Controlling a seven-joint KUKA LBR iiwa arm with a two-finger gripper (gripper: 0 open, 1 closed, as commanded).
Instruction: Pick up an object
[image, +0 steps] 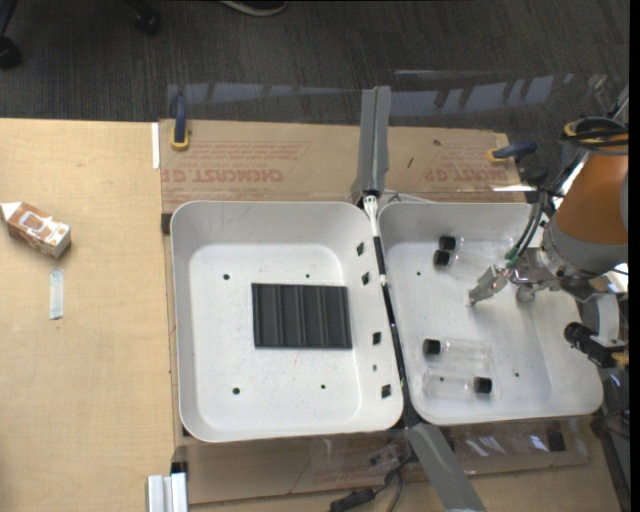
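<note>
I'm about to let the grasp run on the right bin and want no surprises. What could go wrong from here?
1. The clear vials with black caps are hard to see against the white right bin; the pincer may close on nothing.
2. They lie on their sides and could roll away if nudged.
3. The pincer hangs over bare floor between the upper vial and the lower ones, so a straight descent may miss.

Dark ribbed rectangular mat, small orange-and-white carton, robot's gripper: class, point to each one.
Dark ribbed rectangular mat (301, 315): camera view, middle of its ridged top.
Small orange-and-white carton (39, 231): camera view, middle of its upper face.
Gripper (482, 294): camera view, at its fingertips.
</note>
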